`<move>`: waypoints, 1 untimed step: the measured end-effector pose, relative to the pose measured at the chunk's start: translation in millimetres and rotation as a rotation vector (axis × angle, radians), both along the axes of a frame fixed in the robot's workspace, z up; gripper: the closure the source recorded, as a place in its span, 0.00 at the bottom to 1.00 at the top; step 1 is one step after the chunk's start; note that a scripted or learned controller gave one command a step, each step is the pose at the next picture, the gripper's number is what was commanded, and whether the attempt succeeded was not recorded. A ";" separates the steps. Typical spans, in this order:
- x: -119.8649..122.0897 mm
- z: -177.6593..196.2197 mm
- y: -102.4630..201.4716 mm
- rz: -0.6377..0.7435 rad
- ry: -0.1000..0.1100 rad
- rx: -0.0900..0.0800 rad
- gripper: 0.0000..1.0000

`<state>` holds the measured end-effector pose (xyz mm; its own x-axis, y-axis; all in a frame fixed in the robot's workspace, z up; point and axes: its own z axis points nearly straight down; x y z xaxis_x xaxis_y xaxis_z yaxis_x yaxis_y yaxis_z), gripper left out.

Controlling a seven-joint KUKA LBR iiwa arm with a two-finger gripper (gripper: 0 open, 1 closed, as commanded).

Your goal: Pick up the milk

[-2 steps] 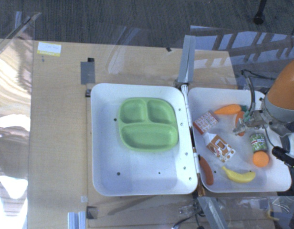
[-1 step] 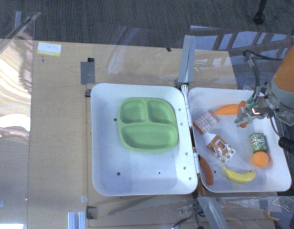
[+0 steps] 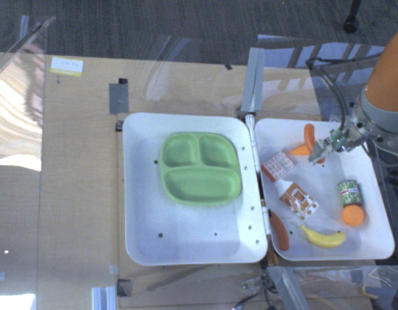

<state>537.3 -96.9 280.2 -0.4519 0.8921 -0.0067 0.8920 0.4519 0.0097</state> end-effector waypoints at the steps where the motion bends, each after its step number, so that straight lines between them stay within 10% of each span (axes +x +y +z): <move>1: 6.2 158.5 -71.2 0.410 -0.002 -0.008 1.00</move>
